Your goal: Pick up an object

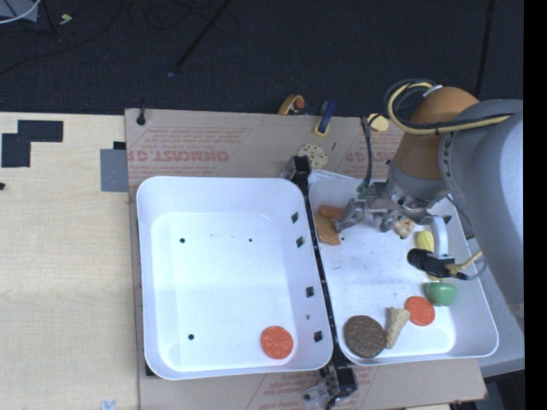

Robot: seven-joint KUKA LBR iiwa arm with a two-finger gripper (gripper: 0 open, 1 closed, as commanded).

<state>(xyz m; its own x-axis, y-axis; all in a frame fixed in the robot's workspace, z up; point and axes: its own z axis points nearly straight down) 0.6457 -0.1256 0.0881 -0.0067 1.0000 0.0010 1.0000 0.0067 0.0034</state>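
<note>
My gripper (349, 217) hangs low over the far left part of the right bin (479, 336). It is right beside an orange-tan piece (327, 227) that lies against the divider, and whether it touches the piece is unclear. Further forward in that bin lie a brown round cookie (365, 336), a tan cone-shaped piece (397, 324), a red-orange disc (420, 311), a green piece (443, 294) and a yellow piece (425, 241). An orange disc (277, 342) rests near the front right of the left bin (149, 272).
Behind the bins, on the cardboard, sit a spotted pale disc (314, 154), a blue clip (325, 118) and an orange clip (292, 103). The arm's grey body (491, 186) covers the right bin's far right side.
</note>
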